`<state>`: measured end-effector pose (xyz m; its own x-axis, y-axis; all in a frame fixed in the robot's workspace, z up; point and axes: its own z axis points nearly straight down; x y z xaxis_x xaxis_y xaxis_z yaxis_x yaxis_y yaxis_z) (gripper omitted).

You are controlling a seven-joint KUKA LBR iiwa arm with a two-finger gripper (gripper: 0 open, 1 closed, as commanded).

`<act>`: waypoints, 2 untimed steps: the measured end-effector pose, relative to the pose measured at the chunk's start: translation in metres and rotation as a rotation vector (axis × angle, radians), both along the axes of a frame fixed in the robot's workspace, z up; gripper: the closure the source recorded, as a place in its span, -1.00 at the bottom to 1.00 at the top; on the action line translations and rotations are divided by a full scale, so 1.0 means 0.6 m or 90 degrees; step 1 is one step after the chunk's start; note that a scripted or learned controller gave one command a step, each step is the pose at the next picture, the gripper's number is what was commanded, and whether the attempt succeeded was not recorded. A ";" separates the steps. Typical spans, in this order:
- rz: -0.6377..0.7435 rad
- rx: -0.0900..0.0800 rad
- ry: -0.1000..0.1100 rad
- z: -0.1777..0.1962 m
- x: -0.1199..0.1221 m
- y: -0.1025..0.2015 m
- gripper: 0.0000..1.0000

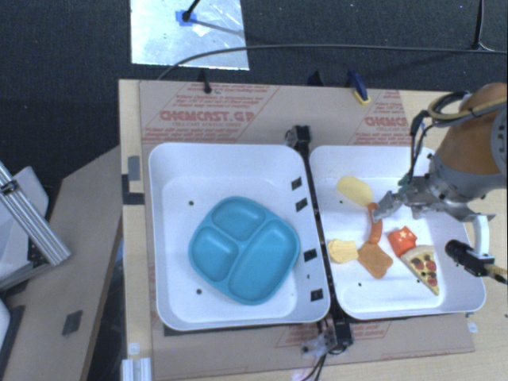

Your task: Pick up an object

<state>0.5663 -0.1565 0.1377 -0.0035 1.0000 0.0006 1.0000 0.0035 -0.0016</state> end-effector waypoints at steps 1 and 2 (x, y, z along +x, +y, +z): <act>-0.001 0.000 0.000 -0.087 0.000 0.001 -1.00; -0.001 -0.002 -0.004 -0.064 0.003 -0.001 1.00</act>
